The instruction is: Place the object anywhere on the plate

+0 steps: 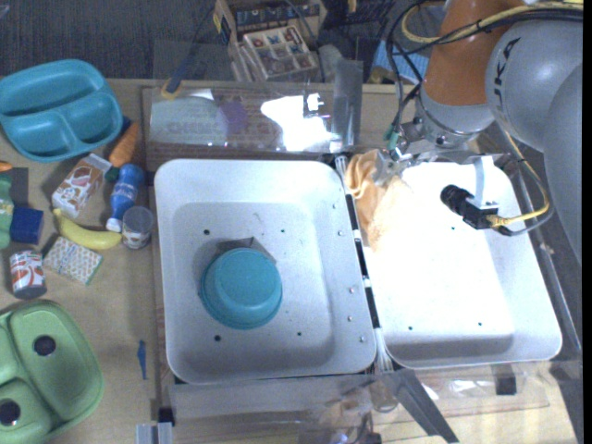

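A round teal plate (242, 288) lies in the left white bin (185, 202), slightly left of the bin's middle. A pale orange, crumpled-looking object (373, 202) rests in the right bin (462, 313), against its left wall near the far corner. My gripper (400, 154) hangs at the object's upper right end, directly over or touching it; I cannot tell which. The grey arm with its orange band (467, 35) comes in from the upper right and hides the wrist.
A black part on a cable (467, 206) hangs over the right bin. Left of the bins lie a banana (85, 232), a blue bottle (123, 192), a can (138, 225), a teal tray (60, 107) and a green tray (42, 373).
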Robot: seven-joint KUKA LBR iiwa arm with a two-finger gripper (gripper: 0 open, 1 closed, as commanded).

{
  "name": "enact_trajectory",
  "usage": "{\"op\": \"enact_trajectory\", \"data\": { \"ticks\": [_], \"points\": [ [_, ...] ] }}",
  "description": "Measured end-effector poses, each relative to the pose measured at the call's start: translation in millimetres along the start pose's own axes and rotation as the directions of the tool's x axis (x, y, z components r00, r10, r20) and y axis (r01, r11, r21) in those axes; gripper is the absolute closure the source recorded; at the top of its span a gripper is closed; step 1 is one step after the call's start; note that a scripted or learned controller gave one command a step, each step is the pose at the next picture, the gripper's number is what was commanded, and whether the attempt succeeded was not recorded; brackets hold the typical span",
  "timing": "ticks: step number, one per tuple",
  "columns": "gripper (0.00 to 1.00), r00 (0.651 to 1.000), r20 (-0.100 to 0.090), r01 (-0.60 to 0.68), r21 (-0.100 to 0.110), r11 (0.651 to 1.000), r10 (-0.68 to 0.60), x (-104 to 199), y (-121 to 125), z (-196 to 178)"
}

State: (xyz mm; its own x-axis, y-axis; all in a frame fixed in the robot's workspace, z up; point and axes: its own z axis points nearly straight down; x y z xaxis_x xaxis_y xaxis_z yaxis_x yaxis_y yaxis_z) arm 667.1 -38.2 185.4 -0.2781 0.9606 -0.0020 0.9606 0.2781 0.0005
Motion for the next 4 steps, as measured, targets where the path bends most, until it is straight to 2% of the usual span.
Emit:
{"op": "enact_trajectory", "data": {
  "ticks": [1,2,3,4],
  "points": [
    [1.0,0.956,-0.002,0.293,0.0,0.956,-0.293,72.5,-51.3,-50.9],
    [1.0,0.835,-0.002,0.55,-0.001,0.835,-0.55,150.4,-89.5,-23.8],
    [1.0,0.82,0.001,0.572,-0.004,0.82,-0.572,186.3,-47.3,-33.6],
    [0.0,0.821,0.001,0.571,-0.005,0.821,-0.571,185.7,-47.1,-34.0]
  ]
}}
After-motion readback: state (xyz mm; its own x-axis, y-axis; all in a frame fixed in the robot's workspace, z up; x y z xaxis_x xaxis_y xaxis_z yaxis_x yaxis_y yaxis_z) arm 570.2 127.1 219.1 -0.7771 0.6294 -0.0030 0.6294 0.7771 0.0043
